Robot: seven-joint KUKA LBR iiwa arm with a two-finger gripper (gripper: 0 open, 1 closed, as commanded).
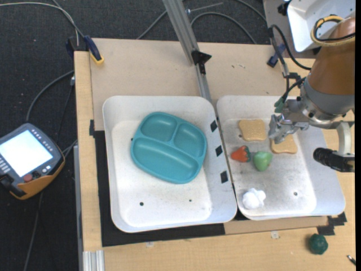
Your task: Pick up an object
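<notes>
You see the arm (333,66) reaching in from 3 o'clock, its gripper (280,130) low over the right bin (327,193). The fingers sit between two tan toast-like slices: one slice (252,130) lies at the gripper's 9 o'clock, the other (285,146) at its 5 o'clock, partly under the gripper. Nothing shows between the fingers, and you cannot tell from this angle how wide they stand.

Near the bin's middle, a red strawberry-like piece (241,154) lies just beside a green round piece (262,161), the green one at the red one's 4 o'clock. A small white lump (254,198) rests towards the bin's 6 o'clock edge, well apart from the gripper.

In the left bin (121,208) a teal divided plate (168,147) lies flat, tilted across the middle. On the bench at the right bin's 5 o'clock, outside it, you find a dark green ball (317,244).
</notes>
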